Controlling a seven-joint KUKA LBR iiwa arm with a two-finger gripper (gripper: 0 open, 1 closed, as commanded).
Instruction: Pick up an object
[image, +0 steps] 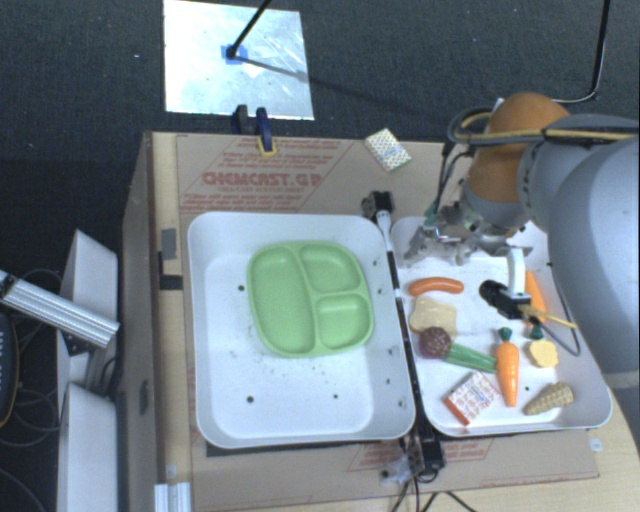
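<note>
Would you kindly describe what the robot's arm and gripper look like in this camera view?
The large rounded grey arm enters from the right, its smooth casing pale and matte. Above the wrist sits a bulbous orange band, with dark cables looped beside it. The metal two-finger gripper below is silvery grey with darker fittings. No lettering is legible on the arm.

Dark carpet floor (80, 100) surrounds the cardboard-topped bench (270, 170).
</note>
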